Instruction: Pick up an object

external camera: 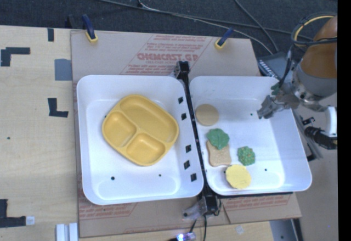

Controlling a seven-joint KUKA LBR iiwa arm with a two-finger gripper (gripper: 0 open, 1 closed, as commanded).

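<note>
We see a yellow tray (140,136) far left of the gripper (267,110), food pieces (218,138) lower left, grip state unclear.

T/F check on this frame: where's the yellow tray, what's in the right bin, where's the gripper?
1. The yellow tray lies in the left bin. True.
2. The right bin holds only one item. False: it holds a tan disc, a slice of bread, two green pieces and a yellow disc.
3. The gripper sits over the right bin's right side, apart from the food items. True.
4. One green piece rests on the yellow tray. False: one sits at the top of the bread slice, the other on the bin floor beside it.
5. The tray has three compartments. True.
</note>
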